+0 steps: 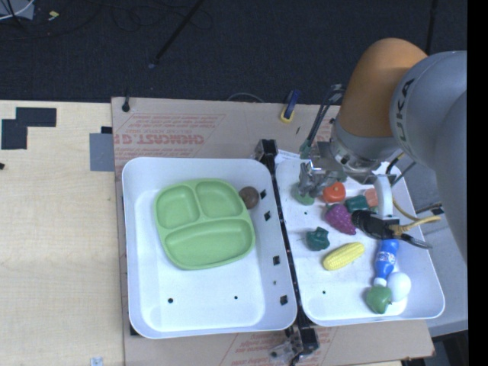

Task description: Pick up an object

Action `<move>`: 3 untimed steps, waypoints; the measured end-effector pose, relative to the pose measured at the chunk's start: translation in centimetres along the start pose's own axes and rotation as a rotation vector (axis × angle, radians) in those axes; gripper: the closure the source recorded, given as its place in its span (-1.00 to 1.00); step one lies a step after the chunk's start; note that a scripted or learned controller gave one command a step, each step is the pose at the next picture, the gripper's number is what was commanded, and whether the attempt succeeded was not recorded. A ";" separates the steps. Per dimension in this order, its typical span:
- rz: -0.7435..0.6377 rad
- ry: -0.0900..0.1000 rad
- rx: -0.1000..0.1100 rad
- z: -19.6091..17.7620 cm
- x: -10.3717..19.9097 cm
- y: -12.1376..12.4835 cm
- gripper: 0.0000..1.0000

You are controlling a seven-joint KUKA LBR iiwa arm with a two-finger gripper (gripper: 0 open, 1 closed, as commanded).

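The gripper (309,180) hangs low at the right bin's (427,296) ten-o'clock corner, fingers seemingly pressed together with nothing between them, though they are small and hard to read. At four o'clock from it lies a purple grape bunch (341,218), beyond that a yellow corn cob (343,255) with its long axis running eight to two o'clock. The arm (415,105) hides the bin's upper right. The left bin (137,265) holds a green divided plate (204,223). Upside-down red print on the cardboard (164,138) is unreadable.
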State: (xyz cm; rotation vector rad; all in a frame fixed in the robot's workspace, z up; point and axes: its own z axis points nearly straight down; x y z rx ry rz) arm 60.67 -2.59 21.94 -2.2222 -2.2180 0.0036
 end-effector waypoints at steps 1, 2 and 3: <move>-0.003 0.001 -0.003 -1.7 1.1 0.7 1.00; 0.000 0.000 -0.001 -1.7 0.5 0.8 1.00; -0.001 0.000 0.000 -1.8 0.6 0.3 1.00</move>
